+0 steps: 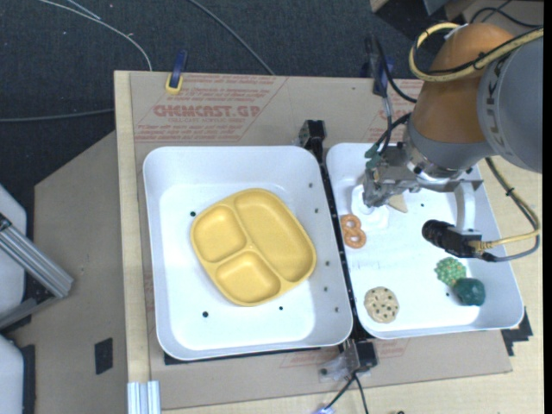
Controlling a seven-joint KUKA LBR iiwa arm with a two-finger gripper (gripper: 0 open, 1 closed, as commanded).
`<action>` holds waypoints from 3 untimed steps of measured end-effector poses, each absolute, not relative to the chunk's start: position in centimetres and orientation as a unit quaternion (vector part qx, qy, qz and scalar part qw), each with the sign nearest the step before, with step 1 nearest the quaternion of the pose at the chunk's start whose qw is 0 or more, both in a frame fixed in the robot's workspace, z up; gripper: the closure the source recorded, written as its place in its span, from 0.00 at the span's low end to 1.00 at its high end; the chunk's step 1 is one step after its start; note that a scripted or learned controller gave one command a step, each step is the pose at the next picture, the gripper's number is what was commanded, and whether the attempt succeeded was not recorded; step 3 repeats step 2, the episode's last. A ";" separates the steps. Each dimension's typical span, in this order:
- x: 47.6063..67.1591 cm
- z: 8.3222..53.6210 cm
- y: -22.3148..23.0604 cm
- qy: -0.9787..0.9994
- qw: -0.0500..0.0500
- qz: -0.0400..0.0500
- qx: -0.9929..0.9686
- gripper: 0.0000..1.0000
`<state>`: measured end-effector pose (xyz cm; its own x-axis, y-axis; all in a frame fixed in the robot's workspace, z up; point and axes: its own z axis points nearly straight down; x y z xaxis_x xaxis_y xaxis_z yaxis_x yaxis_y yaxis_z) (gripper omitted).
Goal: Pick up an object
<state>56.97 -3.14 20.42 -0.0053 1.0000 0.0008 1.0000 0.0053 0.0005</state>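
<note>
**Arm low over the right bin, pincer tips hard to read**

The pincer [380,195] sits low at the back-left of the right bin [431,317], over a pale, tan-edged piece [397,203] that the arm [457,102] mostly covers; whether the pincer is clenched or released, I cannot tell. Just in front lies a small orange pretzel [352,231]. A cookie [380,304] rests near the front edge, with a green bumpy piece [449,271] and a teal one [470,292] at the front right. The left bin [164,231] carries a yellow divided tray [252,246]. Red print on the cardboard surface [138,145] is faint, roughly "CHEMCAST".
</note>
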 end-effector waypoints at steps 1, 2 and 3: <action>56.7 21.6 2.0 -0.709 0.000 -0.001 -0.705 1.00; 57.9 22.5 8.2 -0.710 0.000 -0.002 -0.705 1.00; 57.9 22.5 8.2 -0.710 0.000 -0.002 -0.705 1.00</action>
